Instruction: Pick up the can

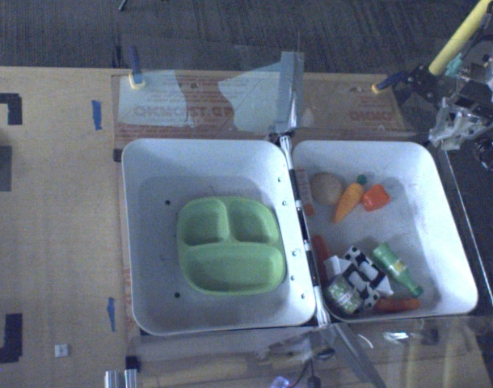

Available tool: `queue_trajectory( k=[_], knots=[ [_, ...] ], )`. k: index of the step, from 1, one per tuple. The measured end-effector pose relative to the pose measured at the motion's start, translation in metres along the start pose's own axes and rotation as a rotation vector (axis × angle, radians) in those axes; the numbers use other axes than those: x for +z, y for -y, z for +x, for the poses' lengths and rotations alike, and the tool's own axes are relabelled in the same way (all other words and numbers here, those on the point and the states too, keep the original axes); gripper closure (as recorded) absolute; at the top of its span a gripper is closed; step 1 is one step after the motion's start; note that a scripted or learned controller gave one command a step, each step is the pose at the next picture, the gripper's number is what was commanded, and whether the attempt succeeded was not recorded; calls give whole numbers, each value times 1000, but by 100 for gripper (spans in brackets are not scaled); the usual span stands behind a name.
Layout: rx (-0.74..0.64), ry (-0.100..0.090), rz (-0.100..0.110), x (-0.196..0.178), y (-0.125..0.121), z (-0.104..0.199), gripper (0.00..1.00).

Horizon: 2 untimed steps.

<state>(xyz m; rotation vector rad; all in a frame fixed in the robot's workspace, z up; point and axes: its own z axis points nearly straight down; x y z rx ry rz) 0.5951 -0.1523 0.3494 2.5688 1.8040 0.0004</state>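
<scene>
Overhead view of the bench with two shallow white bins side by side. The left bin (141, 217) holds a green divided plate (229, 245) lying flat near its centre. The right bin (440, 217) holds the clutter: a brownish potato-like toy (326, 189) and a toy carrot (348, 201) just beside it, an orange-red pepper-like toy (376, 197) next to the carrot, a green toy bottle (395, 268) lying tilted near the front, a black-and-white patterned object (361, 273) beside the bottle, and a red item (398, 304) along the front wall.

The can (343, 295) lies in the front-left corner of the right bin, close to the divider wall, touching or nearly touching the black-and-white object; whether it stands upright or lies on its side cannot be told.

The gripper (455, 126) hangs outside the bins, beyond the right bin's far right corner and well apart from the can. Whether it is spread or closed cannot be told at this resolution; nothing is seen held in it.

Judged step: the approach has not begun. The next move calls for travel across the right bin toward its front-left corner, then a descent on the can that clears the bin wall and the crowding neighbours.
</scene>
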Motion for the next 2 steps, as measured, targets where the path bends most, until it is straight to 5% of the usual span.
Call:
queue_trajectory(
  k=[1,2],
  knots=[
    [45,0,4,108,-14,15,100],
    [41,1,2,97,-15,16,100]
  ],
)
